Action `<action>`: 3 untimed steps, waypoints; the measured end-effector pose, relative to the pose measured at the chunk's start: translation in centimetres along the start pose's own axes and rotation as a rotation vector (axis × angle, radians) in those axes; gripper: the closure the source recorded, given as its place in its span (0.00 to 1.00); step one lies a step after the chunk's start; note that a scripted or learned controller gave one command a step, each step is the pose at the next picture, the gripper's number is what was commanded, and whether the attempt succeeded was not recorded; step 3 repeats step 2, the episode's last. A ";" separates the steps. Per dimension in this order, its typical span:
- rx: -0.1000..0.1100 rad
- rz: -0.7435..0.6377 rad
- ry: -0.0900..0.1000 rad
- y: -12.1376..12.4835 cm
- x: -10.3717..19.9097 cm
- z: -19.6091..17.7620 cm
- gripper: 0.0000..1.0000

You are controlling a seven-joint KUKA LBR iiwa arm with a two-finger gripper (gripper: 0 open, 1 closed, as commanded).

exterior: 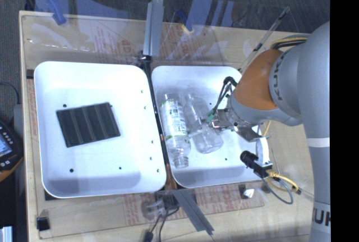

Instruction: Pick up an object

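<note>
Bottles are lying in the right bin: a labelled clear plastic bottle along its left wall, and a second clear bottle just beside it, nearer the middle. Tool is reaching down at that second bottle, touching or nearly so; wrist is hiding the grasping end, so I cannot tell its state. Nothing is looking lifted yet; grasp and raise are seemingly remaining. Room is looking tight toward the right wall, freer straight up. Left bin is carrying a dark ribbed panel, well apart.
</note>
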State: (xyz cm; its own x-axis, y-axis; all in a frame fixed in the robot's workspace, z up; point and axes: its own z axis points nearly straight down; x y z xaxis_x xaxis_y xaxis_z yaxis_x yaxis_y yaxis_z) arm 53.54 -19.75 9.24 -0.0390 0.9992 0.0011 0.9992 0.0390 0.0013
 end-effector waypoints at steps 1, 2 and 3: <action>-0.001 -0.005 -0.002 0.2 -0.1 -1.0 1.00; 0.005 0.027 0.000 2.5 6.3 -9.9 1.00; 0.005 0.027 0.000 2.5 6.3 -9.9 1.00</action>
